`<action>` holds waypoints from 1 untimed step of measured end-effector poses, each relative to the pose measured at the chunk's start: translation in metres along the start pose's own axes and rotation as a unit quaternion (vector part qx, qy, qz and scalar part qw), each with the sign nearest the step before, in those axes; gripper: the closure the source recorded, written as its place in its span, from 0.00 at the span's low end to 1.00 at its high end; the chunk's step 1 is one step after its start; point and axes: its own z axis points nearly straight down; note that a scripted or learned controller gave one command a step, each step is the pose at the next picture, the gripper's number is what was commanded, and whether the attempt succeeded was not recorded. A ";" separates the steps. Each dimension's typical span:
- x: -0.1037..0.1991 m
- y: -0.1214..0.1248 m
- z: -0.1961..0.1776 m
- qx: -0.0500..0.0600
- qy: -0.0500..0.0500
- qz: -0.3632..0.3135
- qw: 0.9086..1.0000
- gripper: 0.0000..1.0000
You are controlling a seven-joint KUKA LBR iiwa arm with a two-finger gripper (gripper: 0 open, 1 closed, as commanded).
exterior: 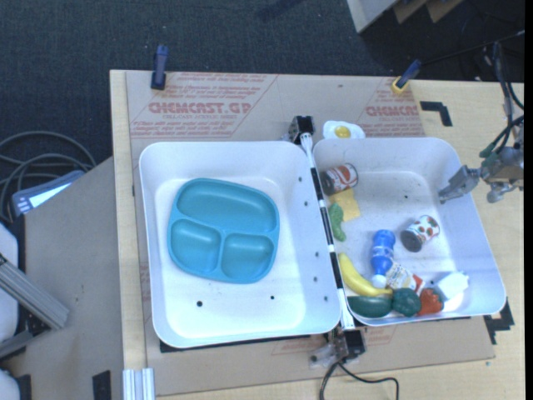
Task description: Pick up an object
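Hand (476, 183) hovers right of toy ball (419, 232).

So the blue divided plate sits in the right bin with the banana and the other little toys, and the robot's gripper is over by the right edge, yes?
Not quite. The camera view shows the blue divided plate alone in the left bin. The banana and other small toys are in the right bin, and the gripper is indeed by that bin's right edge.
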 end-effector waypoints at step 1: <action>0.086 0.001 0.101 0.001 0.001 -0.001 1.000 0.00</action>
